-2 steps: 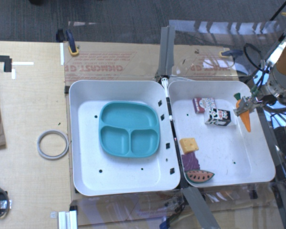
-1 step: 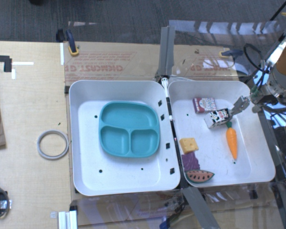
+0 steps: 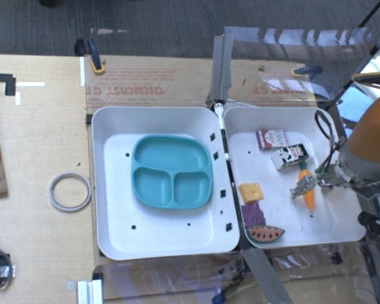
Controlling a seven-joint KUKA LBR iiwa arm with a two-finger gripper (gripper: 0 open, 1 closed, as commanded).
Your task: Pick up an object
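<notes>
low down, metal hand seemingly pinching tapered orange carrot, glossy white bin

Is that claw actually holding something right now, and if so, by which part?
It cannot be told. The claw sits right at the carrot in the right bin, near its upper end, but a grip isn't visible.

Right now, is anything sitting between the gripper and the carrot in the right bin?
Nothing visible. The gripper is right at the carrot; the milk carton lies just behind it, the cracker off to the side.
</notes>
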